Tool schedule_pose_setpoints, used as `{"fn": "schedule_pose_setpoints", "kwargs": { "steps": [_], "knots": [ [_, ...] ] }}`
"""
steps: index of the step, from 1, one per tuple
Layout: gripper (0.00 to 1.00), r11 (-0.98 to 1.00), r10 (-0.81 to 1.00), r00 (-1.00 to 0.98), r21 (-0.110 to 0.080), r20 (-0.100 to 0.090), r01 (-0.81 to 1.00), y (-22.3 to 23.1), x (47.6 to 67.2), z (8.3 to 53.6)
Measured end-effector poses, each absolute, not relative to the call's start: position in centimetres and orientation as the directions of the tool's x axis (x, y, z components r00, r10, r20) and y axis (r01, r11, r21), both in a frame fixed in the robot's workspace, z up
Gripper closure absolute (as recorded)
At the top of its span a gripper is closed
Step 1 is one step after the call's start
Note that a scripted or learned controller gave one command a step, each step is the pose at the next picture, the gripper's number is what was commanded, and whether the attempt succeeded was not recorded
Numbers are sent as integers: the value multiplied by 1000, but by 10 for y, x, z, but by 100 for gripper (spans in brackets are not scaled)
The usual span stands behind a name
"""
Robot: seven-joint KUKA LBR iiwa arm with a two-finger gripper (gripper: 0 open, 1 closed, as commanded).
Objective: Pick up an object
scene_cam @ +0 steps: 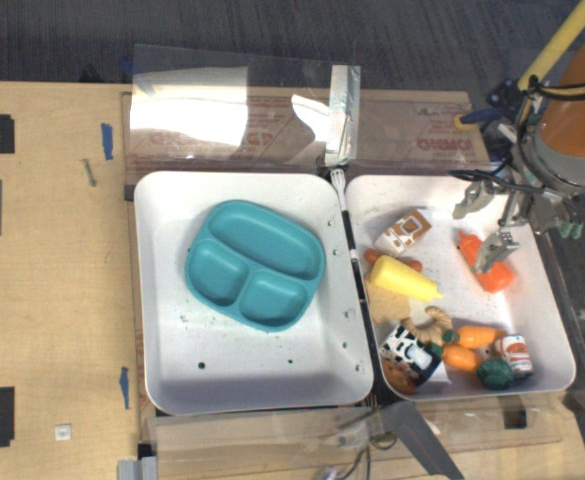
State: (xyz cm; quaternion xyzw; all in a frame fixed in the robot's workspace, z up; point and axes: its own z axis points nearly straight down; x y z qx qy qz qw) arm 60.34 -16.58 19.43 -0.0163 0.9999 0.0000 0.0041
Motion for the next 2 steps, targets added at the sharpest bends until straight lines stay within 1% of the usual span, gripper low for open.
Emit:
{"fn": "schedule_pose_setpoints", "kwargs": {
  "steps": [1,2],
  "knots": [
    [0,993,-121,-992,-9,-26,-121,-151,636,126],
    [0,978,-206,-978,-22,-15,-206,-120,674,112]
  ]
}}
